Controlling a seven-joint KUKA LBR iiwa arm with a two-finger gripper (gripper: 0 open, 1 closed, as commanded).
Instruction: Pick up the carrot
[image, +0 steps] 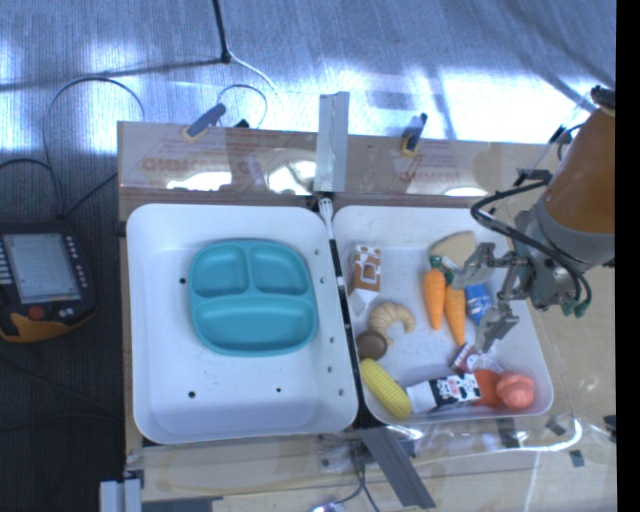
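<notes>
Two orange carrots lie side by side in the right bin (540, 345), both pointing toward the front. The left carrot (434, 299) has a green stub at its far end, and the second carrot (456, 316) rests against its right side. My gripper (485, 298) hovers just to the right of them, over the right half of the bin, and it is open. One finger (474, 266) points left near the carrot tops and the other finger (499, 327) angles down toward the front. A small blue packet (479, 300) lies below the gap; the fingers are not closed on it.
The right bin also holds a tan bread piece (452, 244), a small snack box (365, 268), a croissant (392, 316), a brown round item (372, 345), a corn cob (385, 388), a milk bottle (450, 391) and a pink-red fruit (516, 391). A teal divided plate (250, 297) sits in the left bin (160, 390).
</notes>
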